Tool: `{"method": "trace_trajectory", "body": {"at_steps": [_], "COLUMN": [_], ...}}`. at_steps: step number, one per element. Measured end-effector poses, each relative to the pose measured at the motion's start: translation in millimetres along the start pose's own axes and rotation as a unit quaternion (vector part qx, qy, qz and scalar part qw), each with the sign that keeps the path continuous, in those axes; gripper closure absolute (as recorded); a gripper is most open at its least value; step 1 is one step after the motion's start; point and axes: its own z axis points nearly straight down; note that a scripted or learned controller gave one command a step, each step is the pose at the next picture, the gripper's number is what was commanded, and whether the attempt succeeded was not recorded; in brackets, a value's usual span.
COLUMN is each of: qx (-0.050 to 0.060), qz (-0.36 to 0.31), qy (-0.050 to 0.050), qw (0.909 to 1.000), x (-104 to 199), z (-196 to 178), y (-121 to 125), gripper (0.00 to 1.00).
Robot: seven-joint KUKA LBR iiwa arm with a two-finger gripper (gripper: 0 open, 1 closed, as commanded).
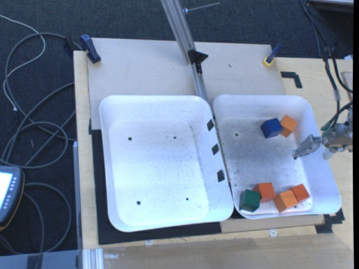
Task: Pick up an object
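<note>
Both white bins, the left bin and the right bin, appear as smooth, slightly glossy plastic, peppered with dark specks. The table is seen as pale matt wood or board. The slanted rail looks like brushed metal. The floor is covered in dark, rough carpet.
</note>
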Motion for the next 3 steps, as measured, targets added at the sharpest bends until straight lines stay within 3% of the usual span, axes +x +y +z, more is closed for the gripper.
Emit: {"method": "trace_trajectory", "body": {"at_steps": [1,2,3], "qx": [0.003,-0.002,0.016], "qz": [-0.002,-0.002,-0.003], "qy": [0.001,-0.001,0.015], "qw": [1.0,1.0,0.9998], "x": [28.6,32.1,2.3], "z": [96.8,137.2,139.4], "y": [70.3,141.1,166.2], "gripper": [0.0,0.0,0.0]}}
